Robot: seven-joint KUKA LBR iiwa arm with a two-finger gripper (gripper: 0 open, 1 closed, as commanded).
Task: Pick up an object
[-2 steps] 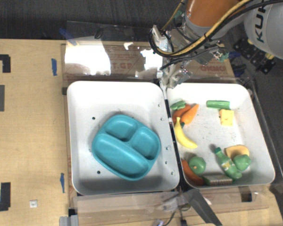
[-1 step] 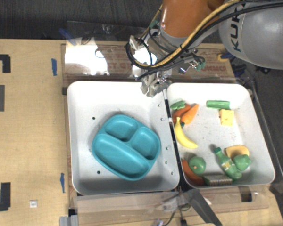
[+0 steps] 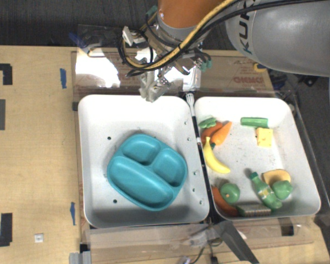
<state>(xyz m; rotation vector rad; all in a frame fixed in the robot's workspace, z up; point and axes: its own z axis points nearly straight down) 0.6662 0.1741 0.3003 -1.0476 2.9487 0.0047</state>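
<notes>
Right bin (image 3: 297,202), near edge: holds a green round toy (image 3: 229,191) over an orange piece, a green bottle-like toy (image 3: 262,188), a green pepper-like toy (image 3: 282,189) and a tan slice (image 3: 276,176).
Right bin, middle: a banana (image 3: 213,157) lies along the left wall.
Right bin, far part: a carrot (image 3: 219,132), a yellow block (image 3: 264,137) and a green stick (image 3: 254,122).
Left bin (image 3: 99,120): holds a teal divided plate (image 3: 147,170), three compartments, nothing in them.
Tabletop (image 3: 27,147): light wood with black and blue tape marks.
Hand (image 3: 168,89): above the far rim of the left bin, nothing between the fingers; spread cannot be determined.
Arm (image 3: 286,26): grey, orange band, cables draped.
</notes>
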